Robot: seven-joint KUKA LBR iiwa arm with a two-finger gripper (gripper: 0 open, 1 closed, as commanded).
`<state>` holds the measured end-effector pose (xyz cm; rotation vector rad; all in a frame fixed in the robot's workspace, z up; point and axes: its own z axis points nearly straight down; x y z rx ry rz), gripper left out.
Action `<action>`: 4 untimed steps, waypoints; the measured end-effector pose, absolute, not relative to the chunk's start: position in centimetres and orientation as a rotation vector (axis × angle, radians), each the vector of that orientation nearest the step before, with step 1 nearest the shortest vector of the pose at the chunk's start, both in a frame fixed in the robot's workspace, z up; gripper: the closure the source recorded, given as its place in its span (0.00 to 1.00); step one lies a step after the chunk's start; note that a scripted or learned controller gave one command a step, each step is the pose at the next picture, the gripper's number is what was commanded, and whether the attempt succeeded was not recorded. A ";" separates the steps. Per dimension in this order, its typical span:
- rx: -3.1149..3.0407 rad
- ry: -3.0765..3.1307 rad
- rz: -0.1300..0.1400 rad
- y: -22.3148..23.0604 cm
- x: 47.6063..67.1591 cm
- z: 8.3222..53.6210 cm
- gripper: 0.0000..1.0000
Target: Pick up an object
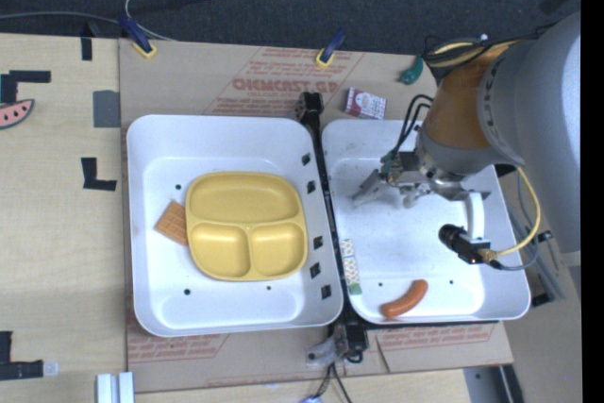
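In the right bin, my gripper hangs over the upper middle of the floor, open, with one grey finger splayed toward the left and nothing between the fingers. An orange-brown sausage lies near the right bin's front edge, well below the gripper. A narrow green-and-white printed strip lies along that bin's left wall. In the left bin, a yellow divided plate sits in the middle, with a tan waffle-textured cracker poking out from under its left side.
A small red-and-white packet and a green clip lie on the cardboard behind the right bin. A black divider runs between the bins. A black plug on a yellow cable hangs from the arm over the right bin.
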<state>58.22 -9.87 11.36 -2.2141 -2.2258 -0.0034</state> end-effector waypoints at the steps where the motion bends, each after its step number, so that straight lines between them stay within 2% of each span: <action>1: -2.222 -2.222 -0.001 -11.1 52.3 8.6 0.00; 2: -2.225 -2.228 -0.006 -11.8 50.2 8.7 0.00; 3: -2.227 -2.226 -0.004 -9.7 48.6 8.6 0.00; 4: -2.228 -2.225 -0.003 -9.7 48.6 9.6 1.00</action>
